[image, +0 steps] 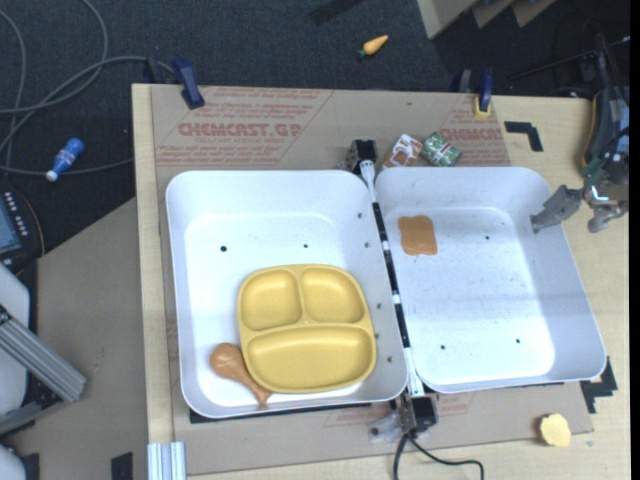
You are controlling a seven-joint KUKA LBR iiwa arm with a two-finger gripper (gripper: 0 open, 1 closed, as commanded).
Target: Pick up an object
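Observation:
A yellow divided plate (305, 328) lies in the left bin (200, 228), toward its front. A brown drumstick-shaped toy (238, 366) rests against the plate's front left corner. A flat tan slice (417, 235) lies in the right bin (500, 308), near its back left corner. My gripper (578, 211) hovers over the right bin's far right rim, well to the right of the tan slice. It is open, with nothing between its fingers.
Small wrapped items (425, 150) sit on the bench behind the bins. A yellow lump (554, 429) lies on the bench at the front right. On the dark floor are an orange piece (374, 44) and a blue bottle (65, 158).

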